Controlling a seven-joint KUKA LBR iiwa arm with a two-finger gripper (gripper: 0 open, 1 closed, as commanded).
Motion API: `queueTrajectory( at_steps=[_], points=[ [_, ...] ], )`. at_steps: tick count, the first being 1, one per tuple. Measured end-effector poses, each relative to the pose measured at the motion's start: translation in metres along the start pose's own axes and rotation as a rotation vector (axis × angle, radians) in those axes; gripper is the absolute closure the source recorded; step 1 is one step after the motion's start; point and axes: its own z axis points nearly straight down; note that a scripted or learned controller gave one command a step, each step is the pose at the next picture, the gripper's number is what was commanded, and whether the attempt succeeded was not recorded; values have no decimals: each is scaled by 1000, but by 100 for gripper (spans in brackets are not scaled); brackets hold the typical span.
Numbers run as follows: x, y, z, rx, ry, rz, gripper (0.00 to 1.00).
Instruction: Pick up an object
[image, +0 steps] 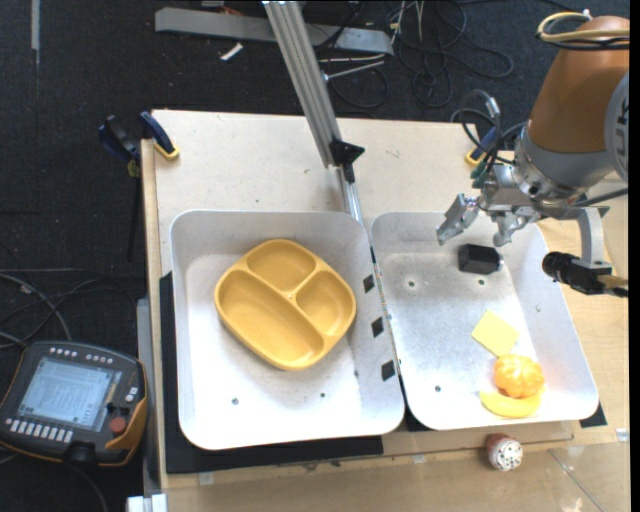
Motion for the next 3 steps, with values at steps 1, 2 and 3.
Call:
queueTrajectory(
  at_steps=[1,2,3],
  points=[
    [0,0,0,0,0,0,0],
    [9,1,59,5,0,0,0],
    [4,3,122,5,0,3,0]
  ],
)
